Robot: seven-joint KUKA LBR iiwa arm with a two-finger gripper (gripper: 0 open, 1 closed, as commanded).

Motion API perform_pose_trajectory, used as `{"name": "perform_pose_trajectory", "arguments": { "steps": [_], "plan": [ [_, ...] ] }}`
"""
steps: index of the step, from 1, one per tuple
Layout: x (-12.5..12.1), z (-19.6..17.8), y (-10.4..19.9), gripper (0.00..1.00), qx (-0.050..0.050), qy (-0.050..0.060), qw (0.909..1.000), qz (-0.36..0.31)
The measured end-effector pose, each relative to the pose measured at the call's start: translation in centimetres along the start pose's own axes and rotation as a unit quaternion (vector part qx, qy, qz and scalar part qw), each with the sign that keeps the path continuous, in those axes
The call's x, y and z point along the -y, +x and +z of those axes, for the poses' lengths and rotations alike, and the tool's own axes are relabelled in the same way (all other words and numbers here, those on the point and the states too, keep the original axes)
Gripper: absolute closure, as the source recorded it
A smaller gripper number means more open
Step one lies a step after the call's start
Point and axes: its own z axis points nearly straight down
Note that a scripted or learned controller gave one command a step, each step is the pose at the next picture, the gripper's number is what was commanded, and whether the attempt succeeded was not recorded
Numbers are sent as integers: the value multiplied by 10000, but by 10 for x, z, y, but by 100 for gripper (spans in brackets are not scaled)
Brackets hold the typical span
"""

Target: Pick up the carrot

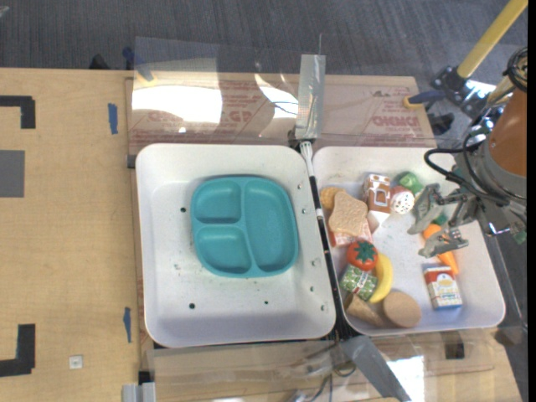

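You'll find the carrot point(450, 260) in the right bin point(496, 310), toward that bin's right side, lying flat on the white floor. Its orange body shows in two patches, one at the lower right and one a little up and to the left, with grey metal crossing between them.

That metal is the gripper point(442, 224), which sits low over the carrot's upper-left part. From this slanted view you cannot tell whether it is wide, narrow or closed on anything, since its dark parts blur into the carrot and the bin floor. You also cannot tell whether the carrot is lifted or resting. The arm point(509, 141) reaches in from the right edge, with its orange band showing above the wrist.

Just below the carrot stands a small carton point(442, 288) with a red top, close to it, perhaps touching. The rest of the bin's clutter lies to the left of the carrot: a slice of bread point(349, 216), a tomato point(363, 255) below it, a banana point(384, 281) curving beside the tomato, and a brown bread roll point(400, 310) near the front rim. A green toy point(410, 180) sits near the back wall.

The left bin point(159, 312) holds a teal divided plate point(245, 224) at its middle, well apart from the gripper
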Motion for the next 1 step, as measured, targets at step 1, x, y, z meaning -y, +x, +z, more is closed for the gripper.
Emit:
{"name": "perform_pose_trajectory", "arguments": {
  "steps": [1],
  "plan": [
    [50,-52,9,100,-146,-72,9745,-2237]
  ]
}}
